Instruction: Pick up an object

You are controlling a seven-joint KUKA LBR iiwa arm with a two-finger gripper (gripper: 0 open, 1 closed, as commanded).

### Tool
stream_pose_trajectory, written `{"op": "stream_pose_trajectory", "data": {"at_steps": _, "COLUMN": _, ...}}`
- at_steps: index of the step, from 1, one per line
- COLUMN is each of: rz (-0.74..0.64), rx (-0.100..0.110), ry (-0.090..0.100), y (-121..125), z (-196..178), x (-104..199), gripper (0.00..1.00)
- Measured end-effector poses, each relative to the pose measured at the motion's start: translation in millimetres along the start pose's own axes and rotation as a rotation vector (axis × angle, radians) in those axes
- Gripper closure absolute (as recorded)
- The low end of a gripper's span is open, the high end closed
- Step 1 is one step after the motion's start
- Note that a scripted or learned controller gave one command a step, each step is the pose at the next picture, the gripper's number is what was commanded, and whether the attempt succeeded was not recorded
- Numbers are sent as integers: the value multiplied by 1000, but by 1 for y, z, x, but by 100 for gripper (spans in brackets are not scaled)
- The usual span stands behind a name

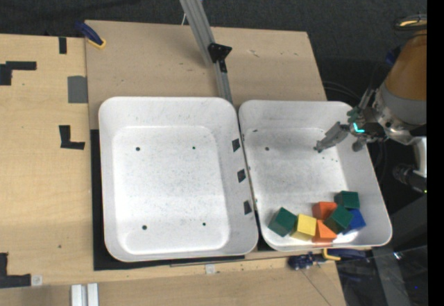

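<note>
The blocks (319, 218) sit in a small heap in the near right corner of the right bin (291, 132). There is a dark green one (282, 221) on the left of the heap, with a yellow one (304, 226) just beside it. Orange ones (323, 210) lie in the middle. Two more green ones (347, 199) and a blue one (356, 218) are on the right, close to the bin's wall. The blocks touch each other.

The gripper (325, 142) is well apart from the heap, up over the far right part of the same bin. Nothing is between its fingers. They are too small and dark to tell if they are apart or together. The arm (406, 86) comes in from the right and leans down and left toward the bin floor. A small blue-green light (359, 127) shows at the wrist.

The left bin (166, 114) lies just beside the right one. Both rest on the bench (139, 55). A grey pole (198, 13) slants across the bench behind the bins.
</note>
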State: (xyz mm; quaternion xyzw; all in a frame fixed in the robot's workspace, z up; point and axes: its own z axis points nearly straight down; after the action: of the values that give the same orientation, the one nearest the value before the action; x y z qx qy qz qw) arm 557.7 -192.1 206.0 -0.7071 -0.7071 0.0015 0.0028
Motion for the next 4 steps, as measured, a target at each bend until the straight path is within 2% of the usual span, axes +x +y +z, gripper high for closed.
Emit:
{"op": "stream_pose_trajectory", "data": {"at_steps": 1, "rz": -2, "rx": -5, "ry": -1, "y": 1, "z": -3, "x": 0, "gripper": 0}}
{"op": "stream_pose_trajectory", "data": {"at_steps": 3, "rz": -1, "rx": 0, "ry": -2, "y": 1, "z": 86, "x": 7, "gripper": 0}}
{"op": "stream_pose_trajectory", "data": {"at_steps": 4, "rz": -1, "rx": -1, "ry": -2, "y": 0, "z": 116, "x": 7, "gripper": 0}}
